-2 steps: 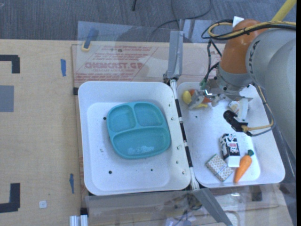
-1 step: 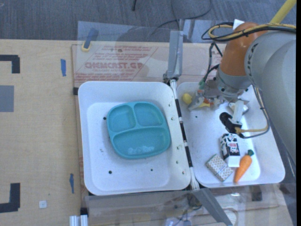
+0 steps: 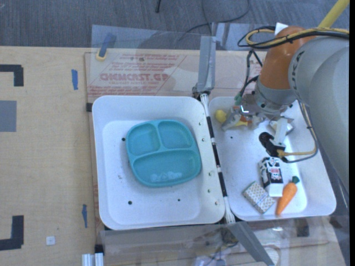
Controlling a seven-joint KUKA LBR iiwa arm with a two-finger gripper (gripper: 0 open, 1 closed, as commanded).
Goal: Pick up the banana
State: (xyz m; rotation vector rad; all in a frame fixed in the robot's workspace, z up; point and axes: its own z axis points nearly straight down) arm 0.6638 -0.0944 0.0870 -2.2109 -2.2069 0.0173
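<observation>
Pincer: hanging low over the right bin's far-left corner; grip unreadable (wrist is hiding it).
Banana: lying there, partly covered, touching the pincer.

Arm: grey rounded links, orange band above wrist, black/yellow cables looped approx. over it.

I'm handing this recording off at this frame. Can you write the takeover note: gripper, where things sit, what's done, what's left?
Gripper: low over the far-left corner of the right white bin, at the yellow banana; a hold is not confirmed.
Banana: lying in that corner, near the divider.
Also in the right bin: orange carrot, patterned grey box, small black-and-white carton.
Left white bin: teal divided plate.
Done: approach.
Left: grasp and lift the banana.
</observation>
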